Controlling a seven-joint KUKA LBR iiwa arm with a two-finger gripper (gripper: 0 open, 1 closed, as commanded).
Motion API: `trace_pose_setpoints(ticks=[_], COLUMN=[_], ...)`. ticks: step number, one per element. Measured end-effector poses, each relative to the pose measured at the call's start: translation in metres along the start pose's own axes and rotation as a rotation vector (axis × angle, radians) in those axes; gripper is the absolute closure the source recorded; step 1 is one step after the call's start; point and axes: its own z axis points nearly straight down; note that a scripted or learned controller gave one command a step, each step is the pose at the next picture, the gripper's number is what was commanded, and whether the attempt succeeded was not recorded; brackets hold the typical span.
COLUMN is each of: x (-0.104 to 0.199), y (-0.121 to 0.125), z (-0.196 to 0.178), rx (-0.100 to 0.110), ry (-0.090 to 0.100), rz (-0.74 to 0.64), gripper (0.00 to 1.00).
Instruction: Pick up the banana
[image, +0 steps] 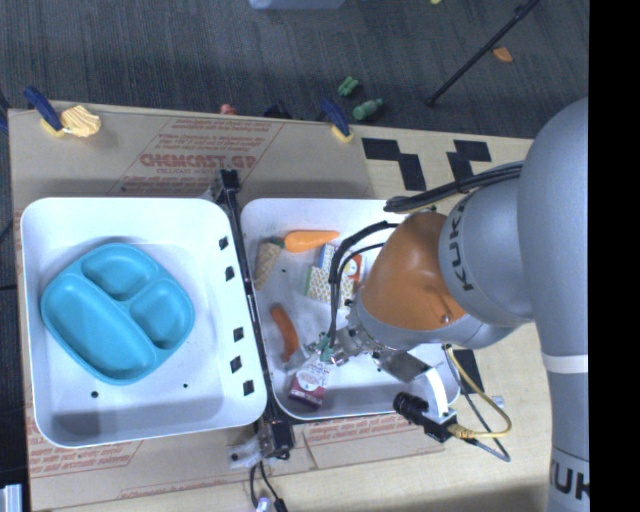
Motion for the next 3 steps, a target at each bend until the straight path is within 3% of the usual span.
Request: trace_pose_setpoints(ticks=[1,2,3], x=[0.048,0.086,0.084], y=[0.092,0.117,0.031], z=[-0.102,-0.101,-0.100], rx=[-0.004,-0.003,0.001], ry=[-0.002,-0.003,-0.001], rz=[0.001,-0.143,-0.091], gripper=[0.00,0.00,0.00])
